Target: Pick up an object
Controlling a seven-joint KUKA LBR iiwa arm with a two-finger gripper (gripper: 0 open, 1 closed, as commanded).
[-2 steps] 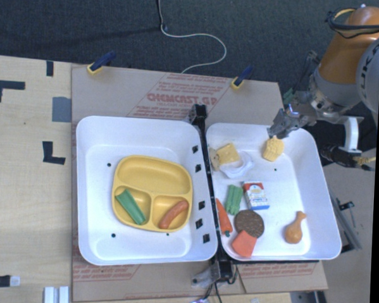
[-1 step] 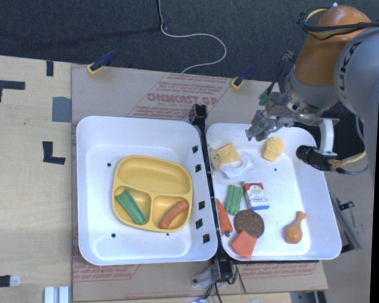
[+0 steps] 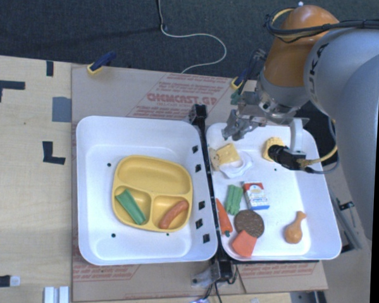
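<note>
My arm [image 3: 321, 53], grey with the orange band, reaches in over the right bin's [image 3: 314, 186] far edge. Left bin [image 3: 93, 174]: a yellow divided plate [image 3: 153, 174] sits at its centre, a green vegetable [image 3: 131, 205] in the near-left compartment, a sausage [image 3: 173, 214] in the near-right one. My gripper [image 3: 236, 130] hangs above the right bin's far-left corner, just over a yellow cheese wedge [image 3: 225, 156]; its fingers look slightly apart, nothing between them. Along that bin's left edge lies a carrot [image 3: 223, 218]. Beside it a green piece [image 3: 234, 199], a small red-and-white carton [image 3: 256, 195], a brown round patty [image 3: 249, 223], an orange-red block [image 3: 244, 244] at the near edge. A tan drumstick [image 3: 294, 228] lies toward the near-right corner.
</note>
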